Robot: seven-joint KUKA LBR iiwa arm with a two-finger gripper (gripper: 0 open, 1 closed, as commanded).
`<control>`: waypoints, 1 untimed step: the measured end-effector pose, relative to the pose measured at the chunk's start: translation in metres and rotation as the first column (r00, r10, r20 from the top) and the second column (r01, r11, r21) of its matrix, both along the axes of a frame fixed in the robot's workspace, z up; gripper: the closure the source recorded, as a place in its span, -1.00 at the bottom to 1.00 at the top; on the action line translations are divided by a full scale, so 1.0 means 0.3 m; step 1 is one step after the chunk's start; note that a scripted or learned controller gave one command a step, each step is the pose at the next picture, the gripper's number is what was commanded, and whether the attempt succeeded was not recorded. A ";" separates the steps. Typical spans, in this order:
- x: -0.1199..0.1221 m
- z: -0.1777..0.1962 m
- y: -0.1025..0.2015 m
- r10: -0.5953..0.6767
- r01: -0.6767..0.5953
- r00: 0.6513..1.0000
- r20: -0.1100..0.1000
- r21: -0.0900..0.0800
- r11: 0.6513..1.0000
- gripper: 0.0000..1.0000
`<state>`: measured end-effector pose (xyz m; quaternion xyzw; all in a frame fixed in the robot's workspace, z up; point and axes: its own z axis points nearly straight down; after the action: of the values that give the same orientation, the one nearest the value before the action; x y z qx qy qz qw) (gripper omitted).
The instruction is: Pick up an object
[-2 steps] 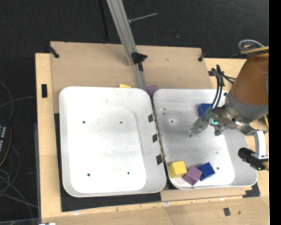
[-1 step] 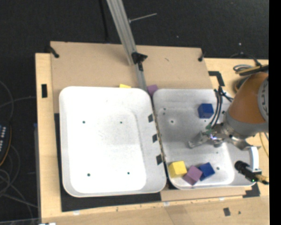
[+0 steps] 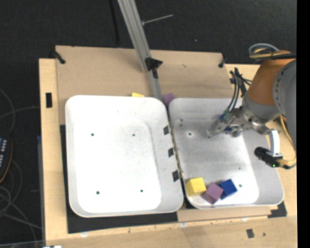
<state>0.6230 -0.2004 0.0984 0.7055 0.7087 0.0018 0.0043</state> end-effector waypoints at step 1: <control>0.140 -0.007 0.020 -0.017 0.018 0.997 -0.077 0.004 1.000 -1.00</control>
<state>0.6649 -0.1943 0.0962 0.7113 0.7021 -0.0236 -0.0247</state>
